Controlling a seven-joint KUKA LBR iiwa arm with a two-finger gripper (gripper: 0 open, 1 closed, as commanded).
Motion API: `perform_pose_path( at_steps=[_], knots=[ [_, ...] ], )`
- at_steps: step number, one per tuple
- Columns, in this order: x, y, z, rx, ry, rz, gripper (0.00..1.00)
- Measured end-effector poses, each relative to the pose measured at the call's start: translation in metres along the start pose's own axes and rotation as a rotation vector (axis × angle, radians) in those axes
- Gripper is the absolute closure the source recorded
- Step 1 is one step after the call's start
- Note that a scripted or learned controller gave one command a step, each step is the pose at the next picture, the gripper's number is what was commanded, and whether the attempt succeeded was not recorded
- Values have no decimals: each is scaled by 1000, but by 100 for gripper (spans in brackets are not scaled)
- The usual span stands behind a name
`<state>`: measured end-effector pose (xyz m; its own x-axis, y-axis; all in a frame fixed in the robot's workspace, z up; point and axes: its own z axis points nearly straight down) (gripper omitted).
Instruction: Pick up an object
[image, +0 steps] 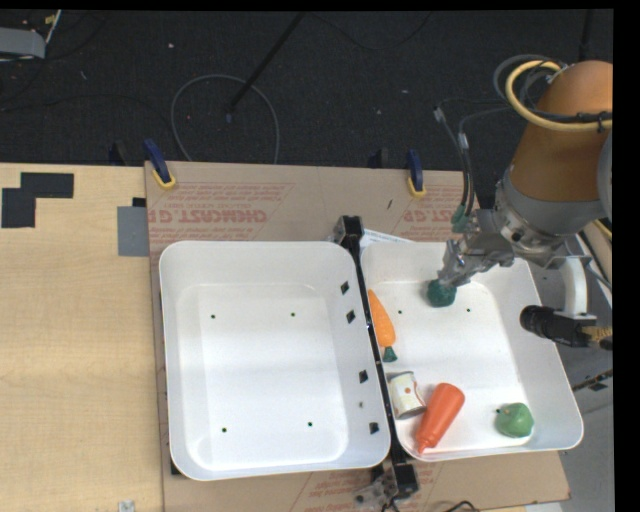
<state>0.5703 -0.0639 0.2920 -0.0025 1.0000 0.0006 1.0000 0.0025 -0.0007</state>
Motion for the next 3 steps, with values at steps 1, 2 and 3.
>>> perform_pose_path(
  at_steps=[1,2,3],
  knots=[
    [48,-15,5,0,0,-1,100],
    [95,-35,14,1,0,-1,100],
    [142,-49,24,1,0,-1,100]
  ],
)
